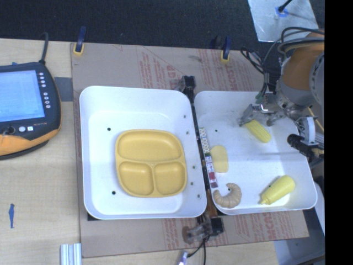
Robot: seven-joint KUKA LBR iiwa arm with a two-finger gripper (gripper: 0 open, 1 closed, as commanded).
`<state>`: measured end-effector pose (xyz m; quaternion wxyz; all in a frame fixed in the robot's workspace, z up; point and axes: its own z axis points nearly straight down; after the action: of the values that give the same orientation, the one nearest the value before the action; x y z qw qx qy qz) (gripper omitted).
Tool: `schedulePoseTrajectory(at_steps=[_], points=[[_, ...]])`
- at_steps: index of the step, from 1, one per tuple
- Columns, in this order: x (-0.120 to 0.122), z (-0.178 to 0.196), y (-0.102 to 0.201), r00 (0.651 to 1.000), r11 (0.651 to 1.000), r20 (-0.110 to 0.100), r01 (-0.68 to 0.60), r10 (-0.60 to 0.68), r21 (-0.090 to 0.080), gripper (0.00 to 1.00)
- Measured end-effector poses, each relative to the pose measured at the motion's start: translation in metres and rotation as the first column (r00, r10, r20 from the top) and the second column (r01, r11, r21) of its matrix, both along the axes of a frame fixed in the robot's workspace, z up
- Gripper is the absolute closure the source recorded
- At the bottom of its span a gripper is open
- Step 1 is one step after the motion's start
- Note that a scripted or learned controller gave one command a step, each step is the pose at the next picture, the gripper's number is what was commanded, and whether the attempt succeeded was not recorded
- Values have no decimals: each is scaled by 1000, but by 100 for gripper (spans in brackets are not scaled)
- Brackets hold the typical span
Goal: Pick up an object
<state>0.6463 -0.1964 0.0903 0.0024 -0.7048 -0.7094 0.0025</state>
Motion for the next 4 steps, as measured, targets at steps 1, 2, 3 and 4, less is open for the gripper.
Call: schedulePoseTrajectory(at_steps=[1,2,3,4], points=[[-5,2,-9,1000,1000,2,4,-4,1,0],[-9,2,-15,1000,1000,2,4,-4,2,0],[10,2,41,1000,1000,5,1,-1,0,0],[0,2,27,1000,1000,3,5,-5,1,0]])
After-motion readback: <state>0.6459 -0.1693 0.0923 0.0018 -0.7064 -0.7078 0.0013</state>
